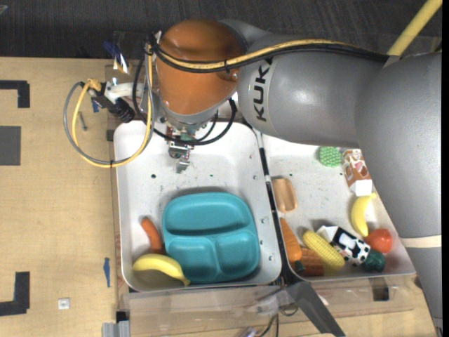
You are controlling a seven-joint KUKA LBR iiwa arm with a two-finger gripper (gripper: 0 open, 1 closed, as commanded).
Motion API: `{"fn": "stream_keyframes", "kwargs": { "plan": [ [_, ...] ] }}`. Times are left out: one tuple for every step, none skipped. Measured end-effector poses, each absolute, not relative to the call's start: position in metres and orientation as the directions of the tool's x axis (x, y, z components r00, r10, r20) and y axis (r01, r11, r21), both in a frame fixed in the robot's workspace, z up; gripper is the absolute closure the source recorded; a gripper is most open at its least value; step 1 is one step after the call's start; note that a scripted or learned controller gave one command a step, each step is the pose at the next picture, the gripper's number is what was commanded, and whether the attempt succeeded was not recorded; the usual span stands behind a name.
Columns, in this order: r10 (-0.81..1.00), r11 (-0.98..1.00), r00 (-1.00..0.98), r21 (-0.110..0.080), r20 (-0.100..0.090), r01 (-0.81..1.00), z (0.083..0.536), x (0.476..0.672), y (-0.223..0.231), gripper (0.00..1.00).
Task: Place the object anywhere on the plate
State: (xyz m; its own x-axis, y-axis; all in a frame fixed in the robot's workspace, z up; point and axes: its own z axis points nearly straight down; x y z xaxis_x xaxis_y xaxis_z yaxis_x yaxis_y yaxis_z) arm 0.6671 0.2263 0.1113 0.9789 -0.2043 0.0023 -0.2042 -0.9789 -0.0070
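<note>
A teal plate (210, 236) with three compartments lies in the front half of the left bin (137, 153). Nothing rests on it. A yellow banana (160, 267) lies against the plate's front left corner, and an orange carrot (150, 233) lies along its left side. My gripper (182, 161) hangs over the bare back part of the left bin, behind the plate and apart from it. Its fingers look shut, and I see nothing between them.
The right bin (309, 181) holds several toy foods: a tan bread piece (284, 194), a carrot (292, 241), a corn cob (323, 250), a black-and-white cow (348, 243), a tomato (379, 239), a banana (360, 215) and a green ball (328, 155). Loose cables (91, 125) lie left of the bins.
</note>
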Motion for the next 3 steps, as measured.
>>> {"fn": "stream_keyframes", "kwargs": {
  "plan": [
    [-0.208, -0.978, 0.978, -0.013, 0.001, -0.208, 0.122, 0.667, 0.228, 1.00],
    [-0.212, -0.977, 0.977, -0.020, 0.002, -0.212, 0.133, 0.668, 0.230, 1.00],
    [-0.215, -0.976, 0.977, -0.027, 0.003, -0.215, 0.144, 0.668, 0.231, 1.00]
  ]
}}
